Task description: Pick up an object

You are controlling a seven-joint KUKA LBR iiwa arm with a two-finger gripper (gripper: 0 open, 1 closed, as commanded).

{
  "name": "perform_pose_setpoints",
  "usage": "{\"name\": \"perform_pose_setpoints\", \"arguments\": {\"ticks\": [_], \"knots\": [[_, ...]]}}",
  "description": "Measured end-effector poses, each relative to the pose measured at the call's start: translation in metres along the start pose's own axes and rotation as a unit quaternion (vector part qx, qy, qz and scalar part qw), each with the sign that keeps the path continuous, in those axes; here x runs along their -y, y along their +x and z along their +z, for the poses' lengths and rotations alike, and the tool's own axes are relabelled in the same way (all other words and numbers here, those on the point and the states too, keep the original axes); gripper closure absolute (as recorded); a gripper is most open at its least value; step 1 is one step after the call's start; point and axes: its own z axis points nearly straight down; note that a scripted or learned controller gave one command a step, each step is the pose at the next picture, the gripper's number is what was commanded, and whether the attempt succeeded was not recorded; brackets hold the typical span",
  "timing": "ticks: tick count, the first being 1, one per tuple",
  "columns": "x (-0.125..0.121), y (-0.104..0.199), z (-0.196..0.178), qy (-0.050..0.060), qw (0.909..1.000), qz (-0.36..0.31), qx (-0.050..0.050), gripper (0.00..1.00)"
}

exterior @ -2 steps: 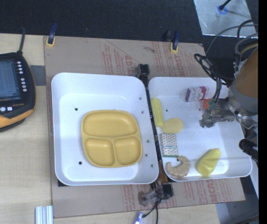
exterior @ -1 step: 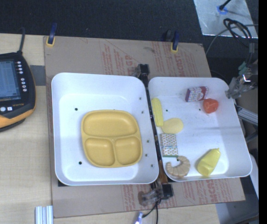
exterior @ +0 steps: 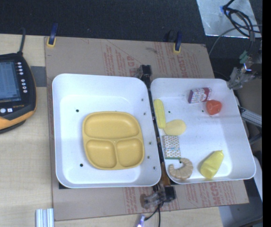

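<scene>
Two white bins on the counter (exterior: 12, 174), toy food in the right one.

The left bin (exterior: 66, 126) holds a yellow divided plate (exterior: 112, 139). The right bin (exterior: 230, 136) carries a yellow bottle (exterior: 211, 164) at lower right, a croissant (exterior: 180, 169), a patterned packet (exterior: 171, 146), a corn cob (exterior: 160, 113), a pale lemon (exterior: 175, 126), a small can (exterior: 199, 95) and a red tomato (exterior: 214, 107). A metal part at the right edge may be the gripper (exterior: 241, 74); I cannot tell its state.

Print on the small red-and-white packet (exterior: 199, 95) is too blurred to read; the handheld screen (exterior: 3, 92) is cut off at left.
</scene>
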Motion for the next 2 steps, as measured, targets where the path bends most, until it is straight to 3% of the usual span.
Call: {"name": "perform_pose_setpoints", "arguments": {"ticks": [1, 2], "knots": [[0.024, 0.000, -0.010, 0.001, 1.0000, 0.001, 0.000, 1.00], [-0.024, 0.028, 0.002, 0.000, 1.0000, 0.001, 0.000, 1.00]]}}
